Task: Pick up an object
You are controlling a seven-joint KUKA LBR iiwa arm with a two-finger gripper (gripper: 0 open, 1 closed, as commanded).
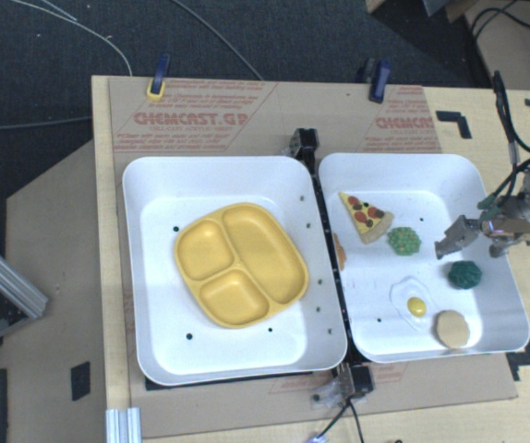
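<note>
1. Nearest in the right bin [431,166]: a tan cookie [451,328] and a fried egg [413,301].
2. Next, a dark green piece [465,274], a light broccoli [403,241] and a pizza slice [367,215].
3. The gripper [475,233] hovers over that bin's right side (fingers spread, nothing between them).
4. The left bin [145,247] holds a yellow divided plate [239,264].

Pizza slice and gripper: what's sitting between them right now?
In the camera view, the light green broccoli piece lies between the pizza slice and the gripper, on the right bin's floor.
</note>
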